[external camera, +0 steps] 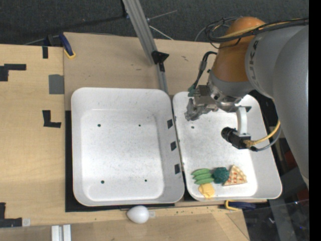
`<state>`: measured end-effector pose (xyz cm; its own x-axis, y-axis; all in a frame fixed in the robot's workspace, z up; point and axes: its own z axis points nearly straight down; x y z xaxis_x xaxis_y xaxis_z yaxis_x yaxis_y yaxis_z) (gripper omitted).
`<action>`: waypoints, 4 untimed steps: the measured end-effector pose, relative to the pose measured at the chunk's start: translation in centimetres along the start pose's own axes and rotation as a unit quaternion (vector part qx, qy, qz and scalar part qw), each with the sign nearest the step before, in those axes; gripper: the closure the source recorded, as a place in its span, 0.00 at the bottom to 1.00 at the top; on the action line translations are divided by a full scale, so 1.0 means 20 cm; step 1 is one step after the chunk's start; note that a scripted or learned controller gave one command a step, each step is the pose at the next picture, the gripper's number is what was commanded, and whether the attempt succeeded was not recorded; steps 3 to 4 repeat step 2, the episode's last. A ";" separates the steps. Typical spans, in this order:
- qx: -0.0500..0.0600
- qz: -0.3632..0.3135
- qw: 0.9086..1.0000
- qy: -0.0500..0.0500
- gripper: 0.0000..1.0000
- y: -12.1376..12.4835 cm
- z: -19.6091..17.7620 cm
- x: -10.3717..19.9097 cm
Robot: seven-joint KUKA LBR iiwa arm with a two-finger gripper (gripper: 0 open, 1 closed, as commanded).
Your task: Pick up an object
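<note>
1. Toys are lying clustered at the right bin's (261, 134) near edge: green pods (201, 174), dark broccoli (219, 174), yellow piece (206, 190), triangular pizza slice (235, 176).
2. Gripper (192, 113) is hovering over the bin's far corner, well apart from them.

Pretty clearly a robotics lab setup, not anyone's home. You've got a plywood bench (115, 59) with black tape marks (48, 118) stuck on it, two shallow white bins (120, 144) sitting side by side on a black mat, a big grey industrial arm (281, 69) with loose cables, and a metal pole (143, 29) rising over dark carpet. Toy food (219, 177) sits in one bin.
</note>
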<state>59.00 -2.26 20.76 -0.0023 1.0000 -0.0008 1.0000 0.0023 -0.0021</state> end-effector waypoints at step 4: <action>-0.001 -0.002 1.000 0.001 1.00 0.09 -0.05 0.47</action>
